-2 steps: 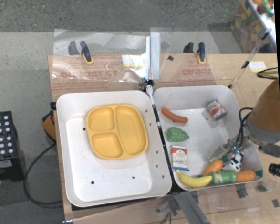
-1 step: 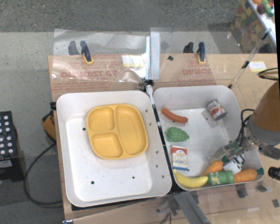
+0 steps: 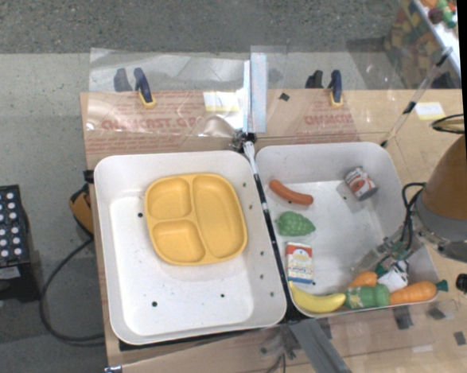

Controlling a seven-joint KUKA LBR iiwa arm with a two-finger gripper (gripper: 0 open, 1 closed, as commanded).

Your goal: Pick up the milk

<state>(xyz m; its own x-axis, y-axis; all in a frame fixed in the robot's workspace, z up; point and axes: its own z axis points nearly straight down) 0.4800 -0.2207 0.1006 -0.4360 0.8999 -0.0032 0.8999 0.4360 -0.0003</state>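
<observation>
The milk carton (image 3: pixel 300 263) lies flat in the right bin (image 3: pixel 379 157), well left of the gripper (image 3: pixel 394 252) at the bin's lower right. Carton: white, orange-red label. Finger opening apparently indeterminate; cannot tell.

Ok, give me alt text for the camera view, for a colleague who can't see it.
The claw sits low at the right bin's front right corner, away from the milk carton lying near a banana, sausage and can. The left bin holds a yellow divided plate.

Milk carton (image 3: pixel 300 263) flat in right bin (image 3: pixel 379 159)
</observation>
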